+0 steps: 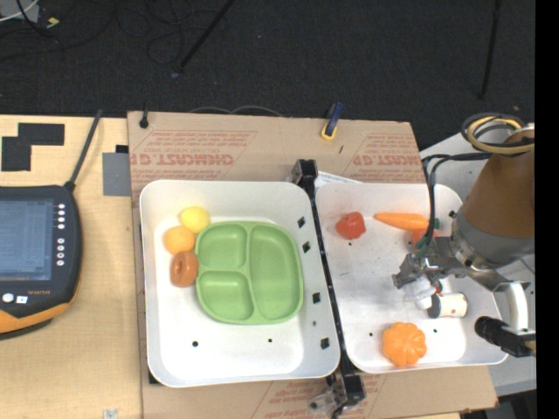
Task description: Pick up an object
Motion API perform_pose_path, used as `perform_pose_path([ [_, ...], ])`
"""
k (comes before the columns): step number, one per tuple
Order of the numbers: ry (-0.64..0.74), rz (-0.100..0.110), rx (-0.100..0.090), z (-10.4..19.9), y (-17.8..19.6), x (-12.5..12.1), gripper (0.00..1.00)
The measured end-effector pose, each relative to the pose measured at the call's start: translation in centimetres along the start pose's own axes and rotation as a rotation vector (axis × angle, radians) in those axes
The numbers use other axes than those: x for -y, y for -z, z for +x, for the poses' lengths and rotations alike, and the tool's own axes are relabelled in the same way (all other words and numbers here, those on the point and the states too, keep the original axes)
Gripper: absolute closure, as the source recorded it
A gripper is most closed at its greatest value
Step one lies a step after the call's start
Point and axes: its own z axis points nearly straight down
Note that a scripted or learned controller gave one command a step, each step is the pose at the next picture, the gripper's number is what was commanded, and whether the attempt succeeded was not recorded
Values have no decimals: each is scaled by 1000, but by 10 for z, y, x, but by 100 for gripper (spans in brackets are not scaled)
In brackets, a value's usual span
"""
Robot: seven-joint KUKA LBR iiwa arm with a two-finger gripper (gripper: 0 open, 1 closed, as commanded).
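Over the right bin point(367, 339) hangs the gripper point(419, 278), low near its right wall; whether it is clenched I cannot tell. Just below it lies a small white cylinder point(452, 305) (closest object), apparently not grasped; pumpkin point(403, 344) nearer, carrot point(402, 221) beyond.

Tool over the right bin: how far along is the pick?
Done: the tool is down inside the right bin. In hand: nothing visibly held. Left: the grasp and lift; the carrot, red tomato and orange pumpkin lie on the bin floor.
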Motion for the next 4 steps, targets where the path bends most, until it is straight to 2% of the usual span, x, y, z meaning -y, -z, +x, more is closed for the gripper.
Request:
perform_pose_path([
  [1,1,-1,1,-1,43,-1,100],
  [2,4,3,-1,43,34,-19,100],
  [3,1,4,-1,56,31,-18,100],
  [4,1,2,0,59,50,-13,100],
])
